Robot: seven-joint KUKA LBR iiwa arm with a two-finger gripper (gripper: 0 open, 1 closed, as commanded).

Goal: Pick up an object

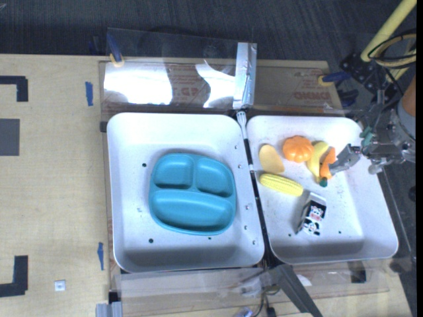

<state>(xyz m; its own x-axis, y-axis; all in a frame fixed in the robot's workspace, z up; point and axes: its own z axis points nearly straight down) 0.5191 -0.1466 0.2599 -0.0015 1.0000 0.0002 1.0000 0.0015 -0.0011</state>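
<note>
Camera view, looking down at a slant: two shallow white bins are seen side by side, the left bin bearing a blue divided tray, the right bin bearing the loose objects. The gripper is found at the right bin's upper right, reaching in from the right, its tip just beside an orange-and-green piece and a yellow banana-like item. How far the jaws stand apart cannot be told, and nothing is seen held. An orange fruit and a pale yellow piece lie further left; an ear of corn lies below them, its long axis running left to right, slightly downward. A small black-and-white item lies well below the gripper. The nearest candidate is judged to lie immediately left of the tip.
</note>
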